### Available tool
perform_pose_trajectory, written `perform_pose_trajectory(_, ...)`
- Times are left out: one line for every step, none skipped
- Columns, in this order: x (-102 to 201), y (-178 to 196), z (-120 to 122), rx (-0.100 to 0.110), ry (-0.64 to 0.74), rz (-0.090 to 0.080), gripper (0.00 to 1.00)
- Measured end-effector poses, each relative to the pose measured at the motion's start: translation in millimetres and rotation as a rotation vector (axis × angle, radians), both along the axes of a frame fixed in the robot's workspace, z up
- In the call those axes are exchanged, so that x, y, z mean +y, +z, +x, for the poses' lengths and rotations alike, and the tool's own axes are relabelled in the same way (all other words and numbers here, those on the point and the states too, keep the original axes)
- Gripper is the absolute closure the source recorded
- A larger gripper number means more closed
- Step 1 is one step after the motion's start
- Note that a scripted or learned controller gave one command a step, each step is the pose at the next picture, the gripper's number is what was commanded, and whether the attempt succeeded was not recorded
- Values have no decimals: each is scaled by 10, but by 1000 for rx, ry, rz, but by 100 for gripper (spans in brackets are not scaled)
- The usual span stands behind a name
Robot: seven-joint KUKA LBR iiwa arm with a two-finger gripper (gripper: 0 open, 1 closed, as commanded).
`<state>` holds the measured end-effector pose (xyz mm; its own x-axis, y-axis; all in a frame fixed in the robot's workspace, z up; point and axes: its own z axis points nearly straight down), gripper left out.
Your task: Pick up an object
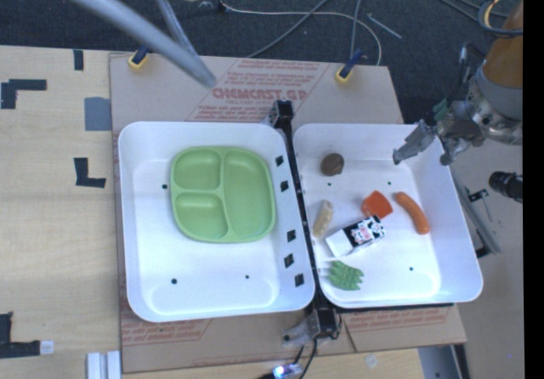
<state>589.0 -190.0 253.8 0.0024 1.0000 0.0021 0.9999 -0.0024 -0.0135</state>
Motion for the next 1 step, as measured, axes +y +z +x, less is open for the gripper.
perform_pose_trajectory(5,75,23,-12,4,-3,0)
